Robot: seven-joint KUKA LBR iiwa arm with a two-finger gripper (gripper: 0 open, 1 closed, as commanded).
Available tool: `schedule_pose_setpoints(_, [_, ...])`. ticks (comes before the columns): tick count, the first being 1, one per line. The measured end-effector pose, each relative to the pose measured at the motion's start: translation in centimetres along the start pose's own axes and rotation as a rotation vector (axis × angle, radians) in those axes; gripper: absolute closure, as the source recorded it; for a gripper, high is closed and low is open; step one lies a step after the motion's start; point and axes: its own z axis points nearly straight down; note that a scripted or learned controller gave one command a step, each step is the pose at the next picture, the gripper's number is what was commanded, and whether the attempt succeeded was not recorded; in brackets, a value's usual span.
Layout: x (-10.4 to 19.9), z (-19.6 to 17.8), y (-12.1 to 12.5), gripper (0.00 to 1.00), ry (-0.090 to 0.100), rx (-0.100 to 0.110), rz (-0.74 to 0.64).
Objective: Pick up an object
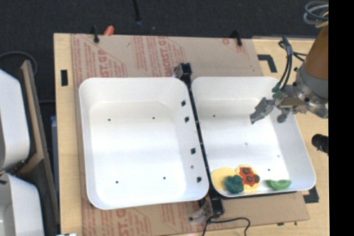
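Two white bins, four small objects, one gripper

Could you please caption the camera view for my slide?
Claw above right bin; small colourful objects cluster at its near edge.

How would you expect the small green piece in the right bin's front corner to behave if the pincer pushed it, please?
The green piece looks small and low, so probably light and apt to slide. It lies near the right bin's front wall, so it might jam there.

You see two white bins; the right one holds a yellow piece, a teal piece, an orange-red piece and a green piece.
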Motion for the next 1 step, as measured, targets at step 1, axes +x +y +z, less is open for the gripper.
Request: schedule_pose_setpoints(1, [-0.60,5.06,-0.89,0.00,0.000,0.001,0.001])
